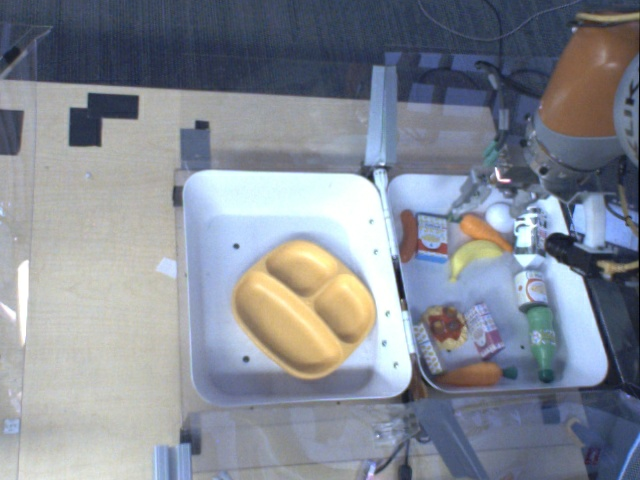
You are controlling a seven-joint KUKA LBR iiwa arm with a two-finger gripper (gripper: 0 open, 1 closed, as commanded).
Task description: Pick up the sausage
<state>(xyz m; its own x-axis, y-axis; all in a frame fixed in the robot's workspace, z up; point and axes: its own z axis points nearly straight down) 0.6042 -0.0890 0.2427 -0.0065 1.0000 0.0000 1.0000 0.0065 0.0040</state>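
Observation:
The sausage (408, 235), a short reddish-brown link, lies lengthwise against the left wall of the right bin (598, 360), just left of a small white and blue box (432, 237). My gripper (496, 190) hangs over the back of that bin, above a white egg (497, 214) and an orange carrot (484, 230). It is to the right of the sausage and apart from it, with the box in between. The grey and orange arm comes in from the upper right and hides the bin's back right corner.
The right bin also holds a banana (473, 258), a pizza slice (445, 326), a wrapped packet (484, 329), a second carrot (468, 374), a green bottle (541, 340) and a small can (530, 288). The left bin (210, 218) holds a yellow bread loaf (303, 306).

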